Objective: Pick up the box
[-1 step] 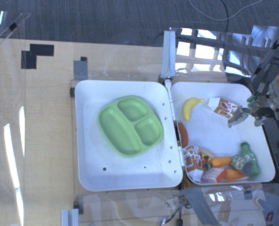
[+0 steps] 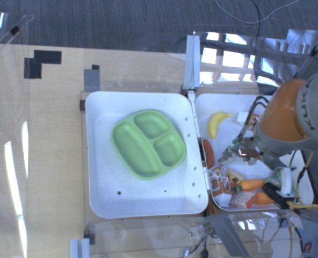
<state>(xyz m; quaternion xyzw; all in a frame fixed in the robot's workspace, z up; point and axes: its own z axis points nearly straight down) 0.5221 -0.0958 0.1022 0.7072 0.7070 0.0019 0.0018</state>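
A small printed box (image 2: pixel 222 180) lies flat in the right bin (image 2: pixel 226 102), near its front left corner. My gripper (image 2: pixel 239 151) hangs over the middle of that bin, just behind and to the right of the box. The grey arm with its orange band (image 2: pixel 281 117) covers the bin's right side. Nothing visibly sits in the gripper.
In the right bin a yellow banana (image 2: pixel 218 122) lies at the back. A reddish sausage (image 2: pixel 208 152) lies along the left wall. An orange carrot (image 2: pixel 251 185) and a red-and-white packet (image 2: pixel 243 199) lie at the front. The left bin (image 2: pixel 102 192) holds a green divided plate (image 2: pixel 148 143).
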